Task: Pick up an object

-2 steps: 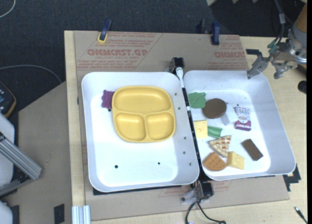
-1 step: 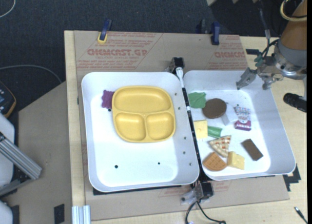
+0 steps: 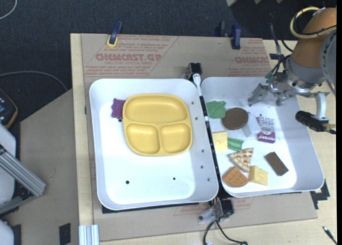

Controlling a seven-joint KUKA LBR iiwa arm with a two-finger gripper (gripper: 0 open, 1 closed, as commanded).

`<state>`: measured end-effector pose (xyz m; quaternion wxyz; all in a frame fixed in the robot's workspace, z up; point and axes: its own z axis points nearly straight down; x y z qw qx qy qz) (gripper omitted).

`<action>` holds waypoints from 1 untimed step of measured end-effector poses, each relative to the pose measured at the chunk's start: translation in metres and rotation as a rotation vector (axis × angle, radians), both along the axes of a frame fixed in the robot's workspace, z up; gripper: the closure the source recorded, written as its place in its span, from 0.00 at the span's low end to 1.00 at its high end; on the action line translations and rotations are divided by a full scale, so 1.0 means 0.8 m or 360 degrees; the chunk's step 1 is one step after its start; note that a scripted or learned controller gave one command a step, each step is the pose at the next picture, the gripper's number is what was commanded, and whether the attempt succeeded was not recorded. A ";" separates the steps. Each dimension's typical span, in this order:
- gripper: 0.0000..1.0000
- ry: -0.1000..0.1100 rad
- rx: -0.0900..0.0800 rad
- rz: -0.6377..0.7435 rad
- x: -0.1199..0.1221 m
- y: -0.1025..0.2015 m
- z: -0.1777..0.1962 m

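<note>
Pincer state: I am hovering my pincer [image 3: 269, 92] over the far edge of the right bin [image 3: 304, 156], fingers spread apart, gripping nothing.
Landmark: I am taking the brown round disc [image 3: 235, 118] as my reference for every place below.
Nearest candidate: the brown round disc is lying flat in the right bin, near my pincer, towards the front and the divider from it.
Neighbours: a green piece [image 3: 216, 109] is sitting just beside the disc on the divider side; a small printed packet [image 3: 266, 129] is lying on its other side; a yellow block [image 3: 220, 142] and a waffle-like piece [image 3: 235, 177] are resting nearer the front.
Other bin: a yellow divided tray [image 3: 157, 123] is sitting well apart from the disc, with a purple item [image 3: 117, 108] touching its far-left rim.
Handling guess: I am judging the disc to be a light, stiff toy, probably smooth and a little slippery.
Where to hold: I am favouring opposite points across its rim, since it is lying low.
Risk: I am expecting it might slide rather than lift.
</note>
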<state>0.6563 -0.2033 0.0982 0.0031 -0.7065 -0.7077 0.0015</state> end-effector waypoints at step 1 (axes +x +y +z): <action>0.00 -0.0004 -0.0002 0.0001 0.000 0.001 -0.018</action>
